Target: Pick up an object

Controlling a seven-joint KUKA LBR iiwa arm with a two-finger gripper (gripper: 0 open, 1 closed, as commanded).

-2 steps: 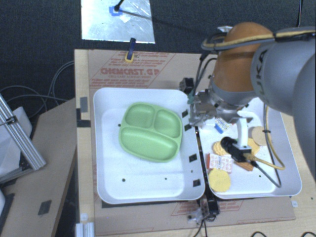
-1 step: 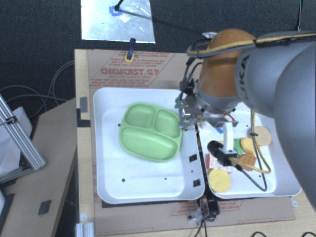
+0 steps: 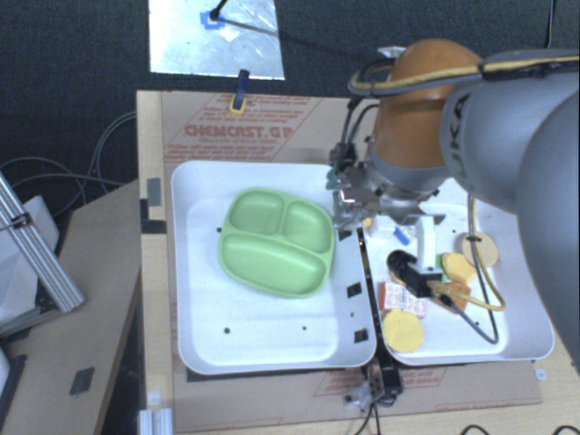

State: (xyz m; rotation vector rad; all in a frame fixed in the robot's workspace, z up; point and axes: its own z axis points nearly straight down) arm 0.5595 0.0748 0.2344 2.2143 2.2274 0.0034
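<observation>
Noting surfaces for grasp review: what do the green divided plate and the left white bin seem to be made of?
Green divided plate: likely moulded plastic with a satin finish, going by its even colour, rounded ridges and soft highlights. Left white bin: probably smooth plastic, judging by its rounded rim, but this is uncertain.

brown board (image 3: 299, 116): red print "chemcast gp"

Worktop (image 3: 154, 270): brown, with a red-printed cardboard sheet (image 3: 236, 130) under two white bins.
Left bin (image 3: 195, 333): one green plate (image 3: 276, 243) with three compartments, lying flat near the centre.
Right bin (image 3: 517, 333): yellow disc (image 3: 403, 332) near the front left corner, red-and-white packet (image 3: 399, 297) touching it behind; yellow piece (image 3: 458, 267); pale disc (image 3: 480, 247) just beside it; small blue item (image 3: 400, 236).
Arm (image 3: 507, 125): grey, orange band (image 3: 426, 107), over the right bin; hand (image 3: 349, 208) above the bins' shared wall, beside the plate's right edge.
</observation>
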